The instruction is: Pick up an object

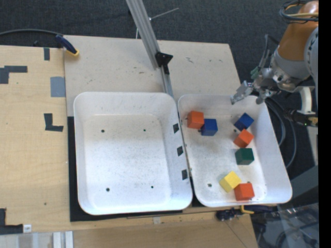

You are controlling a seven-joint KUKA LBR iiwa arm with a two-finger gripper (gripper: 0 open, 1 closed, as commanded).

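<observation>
Coloured small cubes point(209, 127), right bin point(274, 154)

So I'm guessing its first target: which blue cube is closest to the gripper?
The blue cube by the right bin's far right side, just below the gripper. The other blue cube sits further left, touching an orange cube.

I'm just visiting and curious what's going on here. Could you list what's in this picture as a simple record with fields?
arm: grey with orange band, reaching in from the right
gripper: above the far rim of the right bin, holding nothing visible
right bin contents: orange cube touching blue cube; second blue cube; orange cube; green cube; yellow cube beside orange cube
left bin: white, speckled floor
</observation>
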